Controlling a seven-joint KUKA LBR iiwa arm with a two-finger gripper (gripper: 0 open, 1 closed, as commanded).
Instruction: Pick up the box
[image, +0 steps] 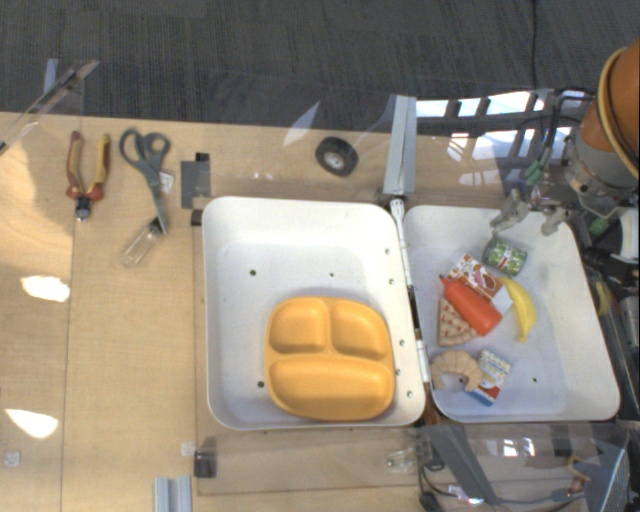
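**Supervisor:** How far along are you?

**Me:** Barely begun, I judge. My gripper (528, 205) hangs at the upper right of the frame, over the back edge of the right bin (590, 395), fingers spread wide with nothing between them.

**Supervisor:** And the box?

**Me:** I take the small red, white and blue carton (491, 375) low in that bin to be it, lying beside a brown pastry-like piece (455, 367), untouched. A green can (506, 258), banana (521, 307) and orange-red bottle (470, 306) lie between. Approach, grasp and lift all remain.
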